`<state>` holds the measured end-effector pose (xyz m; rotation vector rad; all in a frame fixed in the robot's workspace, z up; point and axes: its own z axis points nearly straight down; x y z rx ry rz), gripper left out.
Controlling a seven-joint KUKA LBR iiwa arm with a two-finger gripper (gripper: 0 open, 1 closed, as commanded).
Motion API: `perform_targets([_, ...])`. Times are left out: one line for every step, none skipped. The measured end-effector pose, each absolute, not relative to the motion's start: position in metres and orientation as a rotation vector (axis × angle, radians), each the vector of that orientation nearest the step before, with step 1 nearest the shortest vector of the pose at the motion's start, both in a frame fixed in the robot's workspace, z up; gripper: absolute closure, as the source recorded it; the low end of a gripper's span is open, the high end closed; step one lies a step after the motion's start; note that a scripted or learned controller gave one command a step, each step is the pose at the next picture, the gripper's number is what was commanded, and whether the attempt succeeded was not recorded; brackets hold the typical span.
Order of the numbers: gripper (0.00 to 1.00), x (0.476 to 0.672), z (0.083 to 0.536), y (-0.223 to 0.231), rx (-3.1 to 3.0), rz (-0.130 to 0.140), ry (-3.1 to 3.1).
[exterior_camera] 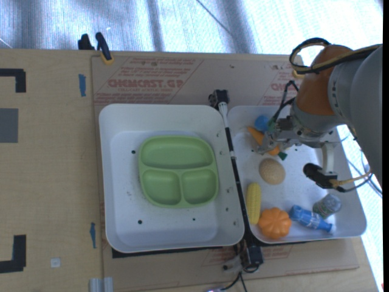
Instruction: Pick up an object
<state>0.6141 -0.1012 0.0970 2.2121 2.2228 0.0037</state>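
Note:
My gripper (275,143) is low over the back of the right bin (355,224), reaching in from the right. Right beside it lie a small blue piece (262,122) and an orange carrot-like piece (258,135), partly hidden by the gripper. A green bit (282,156) shows just under it. A beige round object (271,171) sits a little in front of the gripper. Nothing is visibly lifted.
A yellow corn cob (253,202), an orange pumpkin (274,222), a blue bottle (310,218) and a grey crumpled object (329,204) lie along the right bin's front. The left bin (115,163) holds a green divided plate (178,169). A black part with a cable (319,175) hangs off the arm.

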Motion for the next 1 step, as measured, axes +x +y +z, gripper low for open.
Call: perform_targets([1.0,0.5521,0.199,-0.0562,2.218,0.001,2.224])
